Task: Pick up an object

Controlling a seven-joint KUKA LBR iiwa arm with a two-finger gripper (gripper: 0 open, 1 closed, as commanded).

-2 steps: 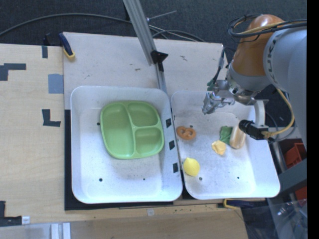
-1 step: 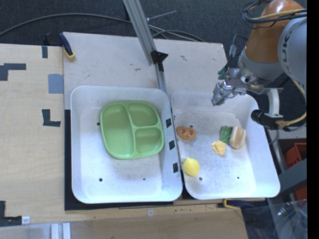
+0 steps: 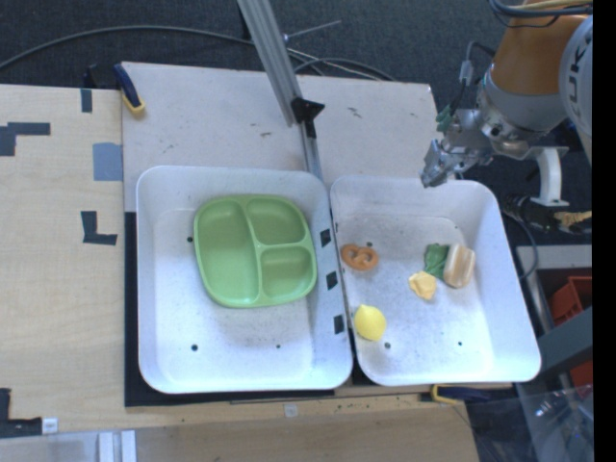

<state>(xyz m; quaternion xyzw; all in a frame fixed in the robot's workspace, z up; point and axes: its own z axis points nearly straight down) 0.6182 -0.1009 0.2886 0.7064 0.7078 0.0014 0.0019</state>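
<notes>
The right bin [image 3: 500,258] holds several small items: an orange pretzel-shaped piece [image 3: 359,257] near its left wall, a yellow lemon [image 3: 370,322] at the front left, a yellow chunk [image 3: 423,285], a green leaf-like piece [image 3: 437,258] and a tan bread-like roll [image 3: 459,266] lying together at the right. My gripper [image 3: 435,172] hangs above the far rim of the right bin, well apart from all of them. Nothing shows between its tips.
A green divided plate [image 3: 255,249] lies in the left bin [image 3: 154,287]. A slanted metal pole [image 3: 274,51] rises behind the bins. Black clips [image 3: 330,280] sit along the wall between the bins. A blue and yellow clamp [image 3: 128,89] lies at the back left.
</notes>
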